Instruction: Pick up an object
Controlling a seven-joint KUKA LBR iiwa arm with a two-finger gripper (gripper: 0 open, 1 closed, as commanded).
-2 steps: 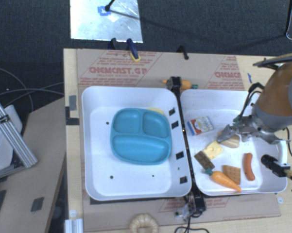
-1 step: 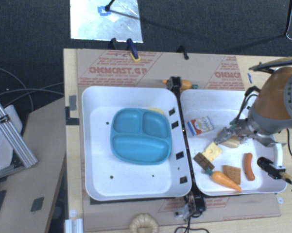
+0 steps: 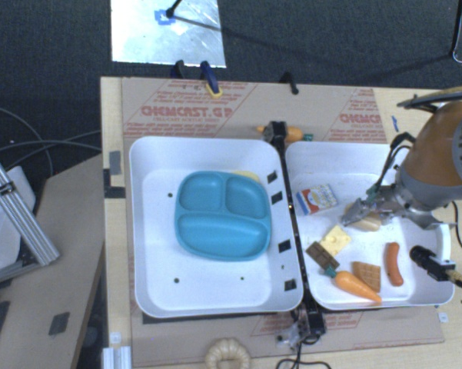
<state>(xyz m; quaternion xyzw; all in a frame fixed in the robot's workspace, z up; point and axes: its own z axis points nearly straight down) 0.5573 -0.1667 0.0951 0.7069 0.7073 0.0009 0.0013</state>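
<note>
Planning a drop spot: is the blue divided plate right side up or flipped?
Right side up: the blue plate in the left bin shows its three recessed compartments facing up.

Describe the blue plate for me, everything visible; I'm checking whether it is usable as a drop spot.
The blue plate is a rounded-rectangle divided tray, smooth and matte like plastic. Raised ridges split it into three compartments: two smaller ones at the far side, one wide one nearer the camera. It lies flat and upright on the floor of the left bin, roughly centred. A pale yellowish thing peeks out at its far edge; nothing lies in its compartments.
</note>
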